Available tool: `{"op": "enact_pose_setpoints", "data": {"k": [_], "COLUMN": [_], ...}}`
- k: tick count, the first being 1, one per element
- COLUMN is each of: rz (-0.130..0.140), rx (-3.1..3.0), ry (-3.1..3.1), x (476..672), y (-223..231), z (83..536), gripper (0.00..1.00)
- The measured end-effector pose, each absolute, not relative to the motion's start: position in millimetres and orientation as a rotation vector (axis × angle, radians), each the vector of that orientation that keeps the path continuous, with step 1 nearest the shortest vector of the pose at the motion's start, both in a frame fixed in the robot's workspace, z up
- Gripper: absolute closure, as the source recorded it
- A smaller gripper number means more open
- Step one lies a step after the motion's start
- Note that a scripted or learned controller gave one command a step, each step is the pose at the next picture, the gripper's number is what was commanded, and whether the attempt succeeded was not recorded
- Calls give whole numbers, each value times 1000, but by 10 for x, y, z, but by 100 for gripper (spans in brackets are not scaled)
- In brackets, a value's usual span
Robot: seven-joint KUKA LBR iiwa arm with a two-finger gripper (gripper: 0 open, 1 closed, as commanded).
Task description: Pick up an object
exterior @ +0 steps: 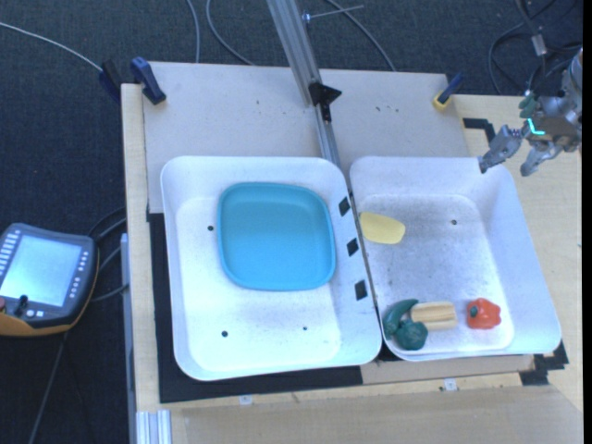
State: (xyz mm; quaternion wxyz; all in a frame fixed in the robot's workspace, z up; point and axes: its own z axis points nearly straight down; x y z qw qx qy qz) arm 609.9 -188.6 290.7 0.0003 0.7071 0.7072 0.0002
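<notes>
**Gripper parked at the bin's far corner, nothing picked yet**

We see the two fingers (489,155) spread apart and empty; the gripper (513,158) hangs above the far right corner of the right bin (532,266), well apart from every object in it. We judge this to be the approach step: no target is closed on, and the pick is not yet begun.

Inside that bin lie four things. A yellow piece (382,228) sits near the left wall, its long axis roughly across the bin, tapering toward the right. Along the near edge we find a green piece (405,326), a tan block (434,315) touching it, its long axis running left to right, and a red pepper (482,314) just beside the block.

The left bin (185,276) holds a blue plate (276,235).

Next, we would need to travel down-left over the bin, choose one object, and turn the fingers across its short axis before descending.
</notes>
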Motion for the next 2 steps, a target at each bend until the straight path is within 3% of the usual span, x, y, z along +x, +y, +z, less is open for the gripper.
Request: {"op": "enact_pose_setpoints", "data": {"k": [1,2], "rz": [1,-3], "rx": [2221,2223], "ry": [2221,2224], "x": [6099,6154], "y": [-1886,-1828], "z": [2906,2447], "gripper": [0,0]}}
